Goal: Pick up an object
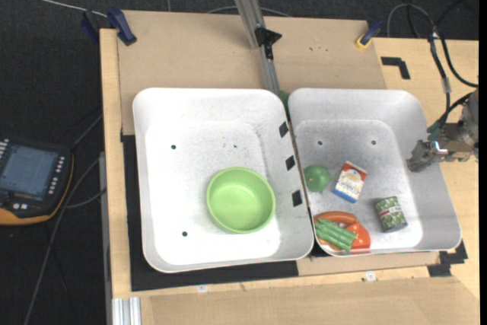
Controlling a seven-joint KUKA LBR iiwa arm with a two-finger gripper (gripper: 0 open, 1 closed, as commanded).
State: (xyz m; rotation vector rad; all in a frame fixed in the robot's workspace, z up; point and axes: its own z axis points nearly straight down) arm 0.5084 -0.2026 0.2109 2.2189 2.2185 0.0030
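Beside the right bin (415,106), hovering, gripper (421,156) opening impossible to tell; needing centring squarely over the green can (389,213) inside.

The scene is lit evenly and brightly from above, with no single strong source to be made out. The two white bins (205,118) are rendered almost washed out, their rims close to overexposed. Only soft, short shadows are cast, as under the green bowl (240,199). The dark floor (46,49) around the tabletop (319,53) is left dim. Focus is moderate throughout; fine print on the small carton (350,182) cannot be read. Slight grain is seen.
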